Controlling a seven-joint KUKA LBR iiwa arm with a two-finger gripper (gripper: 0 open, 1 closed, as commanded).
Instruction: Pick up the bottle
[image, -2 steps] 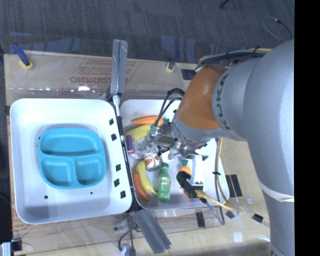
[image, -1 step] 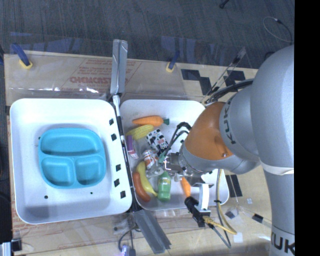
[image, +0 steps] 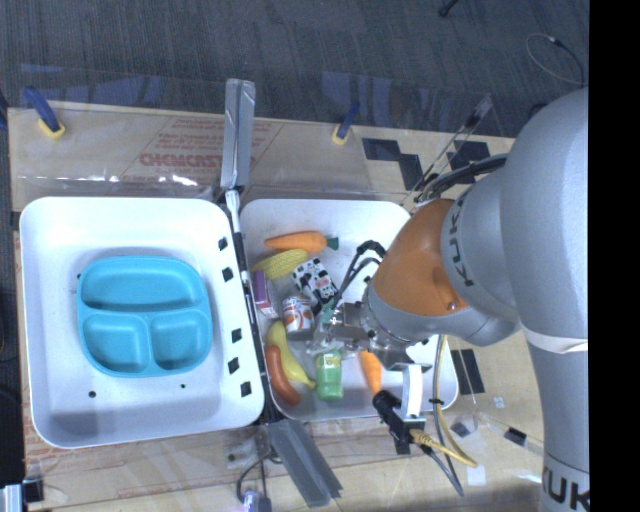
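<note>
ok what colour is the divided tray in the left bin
Light blue; the divided tray shows best in the camera view.

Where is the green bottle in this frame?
The green bottle lies near the front edge of the right bin, between the banana and a small carrot, just below the gripper.

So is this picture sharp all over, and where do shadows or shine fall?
Camera view: the arm close to the lens looks soft and bulges large; the left bin has a grey shadow in its lower corner; plastic sheeting behind the bins shines faintly; small toys around the green bottle are crowded and blurry.
</note>
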